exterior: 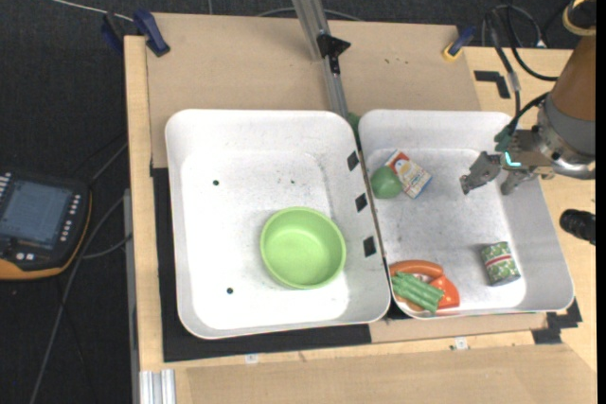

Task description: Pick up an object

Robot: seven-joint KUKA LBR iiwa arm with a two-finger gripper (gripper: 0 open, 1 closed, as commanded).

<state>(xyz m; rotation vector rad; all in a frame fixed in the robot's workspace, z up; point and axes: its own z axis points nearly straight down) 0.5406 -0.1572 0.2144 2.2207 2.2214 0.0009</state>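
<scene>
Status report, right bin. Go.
End effector open, holding nothing, above right bin. Can, carton unpicked. Nothing in the way.

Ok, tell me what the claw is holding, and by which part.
Nothing is held. The claw hangs open above the right bin, with no object between its fingers.

Grey arm [568,132], orange band [579,85]

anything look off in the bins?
Mostly tidy. The orange-and-green item lies pushed into the right bin's front-left corner, up against the rim. The small green can sits tilted. No spill or damage visible.
</scene>
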